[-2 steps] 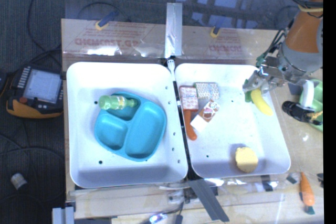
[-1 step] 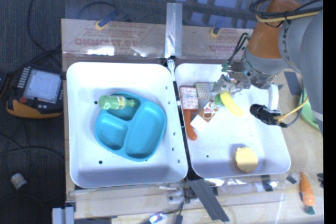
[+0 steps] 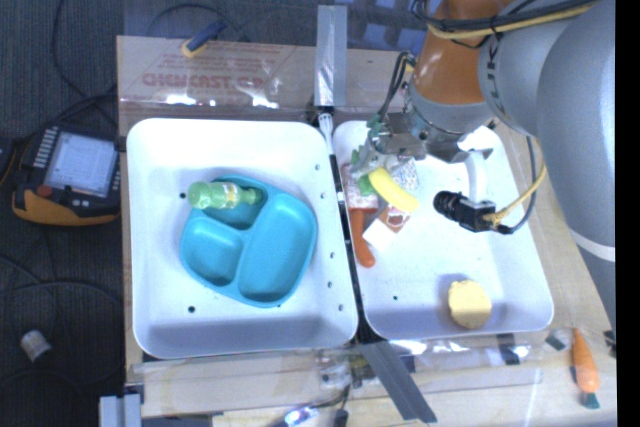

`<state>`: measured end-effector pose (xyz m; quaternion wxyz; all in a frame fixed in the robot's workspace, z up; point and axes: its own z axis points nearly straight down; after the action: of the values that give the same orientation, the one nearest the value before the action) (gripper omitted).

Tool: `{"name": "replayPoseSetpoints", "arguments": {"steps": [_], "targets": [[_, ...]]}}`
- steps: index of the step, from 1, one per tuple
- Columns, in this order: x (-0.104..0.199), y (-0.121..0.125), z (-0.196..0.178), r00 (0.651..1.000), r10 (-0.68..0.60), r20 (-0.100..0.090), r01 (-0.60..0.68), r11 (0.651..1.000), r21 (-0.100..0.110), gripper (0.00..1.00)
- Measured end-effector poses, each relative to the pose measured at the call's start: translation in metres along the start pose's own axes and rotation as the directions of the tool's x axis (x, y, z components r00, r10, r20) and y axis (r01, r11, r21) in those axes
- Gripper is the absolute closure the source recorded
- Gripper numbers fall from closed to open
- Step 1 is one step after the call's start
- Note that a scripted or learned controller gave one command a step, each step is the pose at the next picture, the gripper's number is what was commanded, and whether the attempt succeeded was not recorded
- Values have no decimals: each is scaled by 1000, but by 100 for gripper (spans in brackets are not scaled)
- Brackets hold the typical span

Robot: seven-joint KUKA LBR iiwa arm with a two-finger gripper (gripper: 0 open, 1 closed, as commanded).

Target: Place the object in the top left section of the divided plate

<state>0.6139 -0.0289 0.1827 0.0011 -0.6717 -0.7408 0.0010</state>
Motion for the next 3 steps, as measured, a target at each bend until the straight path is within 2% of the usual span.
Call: {"name": "replayPoseSetpoints", "arguments": {"steps": [1, 2, 3], "targets": [[41, -73, -22, 997, -71, 0, 71, 997, 1, 100], [42, -73, -22, 997, -71, 0, 71, 997, 1, 0], [115, -118, -2, 986, -164, -1, 164, 986, 4, 0]]}}
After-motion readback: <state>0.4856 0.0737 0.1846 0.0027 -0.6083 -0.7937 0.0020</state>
